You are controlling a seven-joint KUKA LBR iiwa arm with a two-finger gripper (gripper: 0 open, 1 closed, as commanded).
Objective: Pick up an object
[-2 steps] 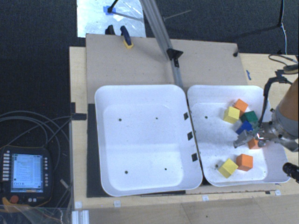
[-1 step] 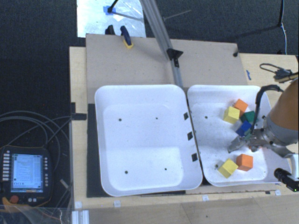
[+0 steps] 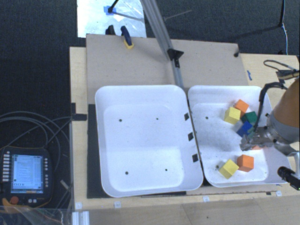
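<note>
The right bin point(image 3: 211, 90) holds several coloured blocks. An orange block point(image 3: 241, 105), a yellow block point(image 3: 232, 115), a green block point(image 3: 250, 117) and a blue block point(image 3: 243, 128) cluster at its far right. A second yellow block point(image 3: 228, 168) and a second orange block point(image 3: 245, 162) lie near the front wall. My gripper point(image 3: 251, 143) reaches in from the right and hangs low between the two groups, just in front of the blue block and above the near orange one. A small reddish patch shows at its tip.
The left bin point(image 3: 101, 100) sits beside the right one on the brown board. A grey pole point(image 3: 159, 25) slants over the board's back. A yellow-and-blue clamp point(image 3: 126, 37) lies at the back left. A teach pendant point(image 3: 23, 175) rests lower left, with cables.
</note>
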